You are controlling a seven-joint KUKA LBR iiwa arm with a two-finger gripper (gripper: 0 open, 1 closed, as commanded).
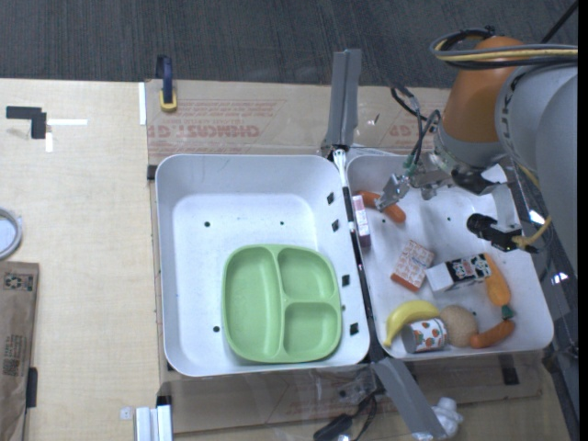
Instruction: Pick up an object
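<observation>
Nothing is lifted yet. The gripper hangs low at the right bin's far left, by a small orange carrot; I cannot tell its state.

The wooden bench carries two white bins side by side. Left bin is the landmark: the right bin touches its right side, a tape roll sits well off left, and a brown paper bag lies just below that roll.
</observation>
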